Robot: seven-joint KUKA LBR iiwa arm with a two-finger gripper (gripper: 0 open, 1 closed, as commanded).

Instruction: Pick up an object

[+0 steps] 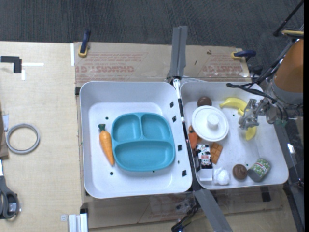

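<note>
My gripper (247, 122) hangs over the right part of the right bin (277, 151), directly above a yellow banana (232, 103). The banana's middle is hidden under the gripper, and its lower tip shows just below it. To the left stands a white round lidded bowl (210, 123), with a small brown ball (204, 101) behind it. Orange food pieces (216, 152) and a small black-and-white carton (204, 156) lie below the bowl. Along the front of the bin lie a white ball (222, 177), a brown round piece (239, 171) and a green can (259, 169).
The left bin (91, 144) holds a blue divided plate (143, 141) with an orange carrot (106, 145) on its left. A grey ring (21, 138) and scissors (8, 203) lie on the wooden bench at the far left. Cables run beside the arm at the right.
</note>
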